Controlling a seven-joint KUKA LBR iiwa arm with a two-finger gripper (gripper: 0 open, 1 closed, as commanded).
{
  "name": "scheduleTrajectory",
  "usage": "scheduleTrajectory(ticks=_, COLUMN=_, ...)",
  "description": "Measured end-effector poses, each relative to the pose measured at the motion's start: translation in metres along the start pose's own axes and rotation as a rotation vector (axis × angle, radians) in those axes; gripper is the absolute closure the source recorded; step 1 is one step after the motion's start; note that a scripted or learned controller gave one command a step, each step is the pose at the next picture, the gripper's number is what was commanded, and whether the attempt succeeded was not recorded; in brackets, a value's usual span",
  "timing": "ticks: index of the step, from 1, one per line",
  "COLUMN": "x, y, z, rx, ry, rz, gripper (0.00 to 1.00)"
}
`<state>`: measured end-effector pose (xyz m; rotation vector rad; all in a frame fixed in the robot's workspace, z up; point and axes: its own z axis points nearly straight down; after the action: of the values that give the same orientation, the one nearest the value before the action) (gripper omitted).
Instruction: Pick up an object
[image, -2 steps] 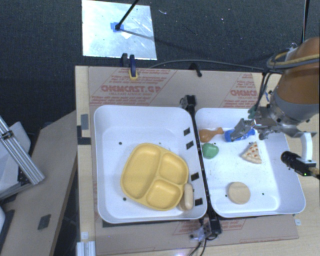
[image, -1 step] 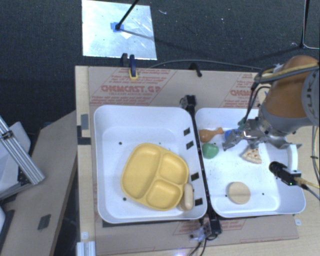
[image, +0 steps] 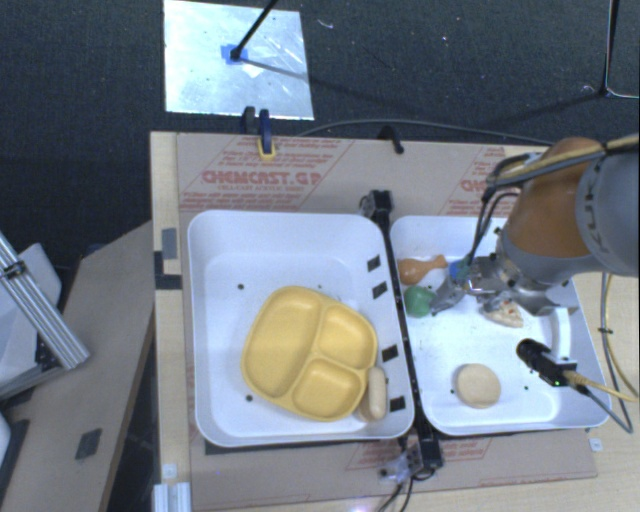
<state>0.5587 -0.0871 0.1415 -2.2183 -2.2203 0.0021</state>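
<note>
In the right bin (image: 560, 410), the end effector (image: 447, 297) hangs beside the green ball (image: 418, 299) at nine o'clock, its opening impossible to tell, so it should centre over the ball before descending and closing.

Beside the gripper (image: 447, 296) lies a green ball (image: 418, 300), with an orange-brown drumstick (image: 422, 268) just beyond it. Under the grey wrist lies a pale slice with red flecks (image: 505, 315). Nearer the camera lies a tan round bun (image: 478, 385). Across the divider, the white bin (image: 225, 245) bears a plain yellow compartment tray (image: 310, 352) and a cream oblong piece (image: 376, 393).
</note>
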Motion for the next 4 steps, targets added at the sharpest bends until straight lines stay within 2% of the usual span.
scheduleTrajectory(ticks=1, x=0.000, y=0.000, z=0.052, rx=0.000, ry=0.000, rz=0.000, gripper=0.00)
scheduleTrajectory(ticks=2, x=0.000, y=0.001, z=0.039, rx=-0.006, ry=-0.002, rz=-0.001, gripper=1.00)
scheduleTrajectory(ticks=3, x=-0.002, y=0.002, z=-0.026, rx=-0.011, ry=-0.002, rz=-0.002, gripper=1.00)
scheduleTrajectory(ticks=4, x=-0.008, y=0.000, z=-0.072, rx=-0.010, ry=-0.002, rz=-0.002, gripper=1.00)
